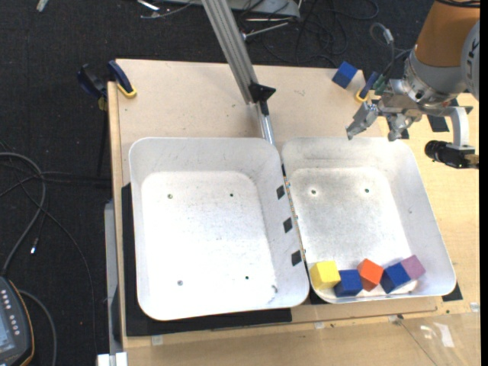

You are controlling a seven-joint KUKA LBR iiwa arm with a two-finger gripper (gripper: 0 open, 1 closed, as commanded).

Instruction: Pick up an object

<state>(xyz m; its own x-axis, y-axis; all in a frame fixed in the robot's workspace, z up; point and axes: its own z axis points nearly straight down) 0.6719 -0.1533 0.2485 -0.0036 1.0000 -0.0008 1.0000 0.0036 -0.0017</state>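
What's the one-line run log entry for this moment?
gripper open, holding nothing | above right bin far edge | blocks clustered at near edge | blue block on bench

A tan wooden tabletop (191,97) stands on dark carpet (46,67). A blue-and-yellow clamp (114,78) grips its far-left corner. A slanted metal pole (232,40) runs from the top of the view down to a black bracket (261,94) near the tabletop's middle. Black cables (23,197) loop across the carpet at left, and a dark device with buttons (11,326) sits at the lower-left corner.
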